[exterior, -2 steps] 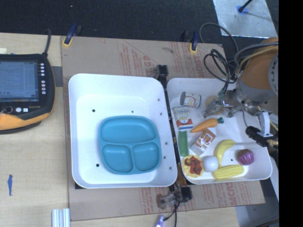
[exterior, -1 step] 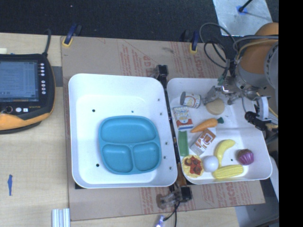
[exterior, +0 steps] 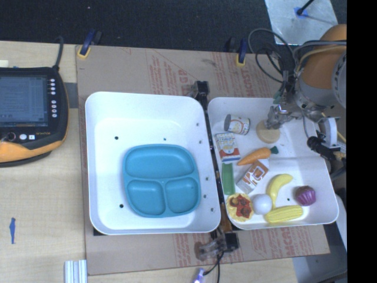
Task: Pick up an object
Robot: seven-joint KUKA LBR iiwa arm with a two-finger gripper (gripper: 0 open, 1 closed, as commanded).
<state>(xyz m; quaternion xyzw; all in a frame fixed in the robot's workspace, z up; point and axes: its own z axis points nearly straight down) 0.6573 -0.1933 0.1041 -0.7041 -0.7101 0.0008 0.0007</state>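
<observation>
My gripper [exterior: 274,121] hangs over the back of the right bin [exterior: 327,181], right above a tan round disc [exterior: 268,136]. I cannot see whether it touches the disc. Close by lie a small white can [exterior: 238,125] on its side, a white carton [exterior: 227,145] and an orange carrot [exterior: 255,155]. Toward the front are a green stick [exterior: 228,178], a small orange-and-white box [exterior: 253,175], a yellow banana [exterior: 278,187], a corn cob [exterior: 284,214], a white egg [exterior: 261,203], a pizza slice [exterior: 240,207] and a purple piece [exterior: 305,195].
The left bin [exterior: 106,122] holds a blue divided plate [exterior: 161,178]. A tablet-like pendant [exterior: 29,114] lies on the bench at the far left. Cables [exterior: 268,52] loop behind the right bin. The arm's orange band [exterior: 321,63] sits at the right edge.
</observation>
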